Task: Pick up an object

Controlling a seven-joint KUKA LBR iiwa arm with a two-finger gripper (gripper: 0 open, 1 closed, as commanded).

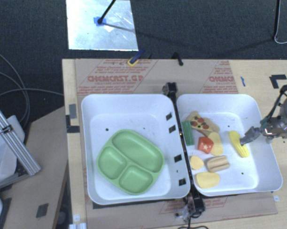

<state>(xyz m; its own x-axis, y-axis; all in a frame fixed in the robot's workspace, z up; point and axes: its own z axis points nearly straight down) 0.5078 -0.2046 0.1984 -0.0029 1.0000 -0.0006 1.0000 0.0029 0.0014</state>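
The right bin [256, 105] holds several toy foods. A pizza slice [203, 122] lies at its left, next to a green stick [187, 132]. Below them are a red piece [205, 144], a pale yellow piece [216, 145], a hot dog bun [217, 163], a small yellow round [196, 162] and a yellow wedge [208, 180]. A yellow corn cob [238, 144] lies right of centre. My gripper [251, 135] hangs low over the bin's right side, its tip just right of the corn cob's upper end. I see nothing held in it.
The left bin [101, 108] contains a green divided plate [130, 161]. A black divider with clips [177, 134] joins the two bins. The bins rest on cardboard [114, 75]. A metal sheet [102, 24] lies beyond the bench.
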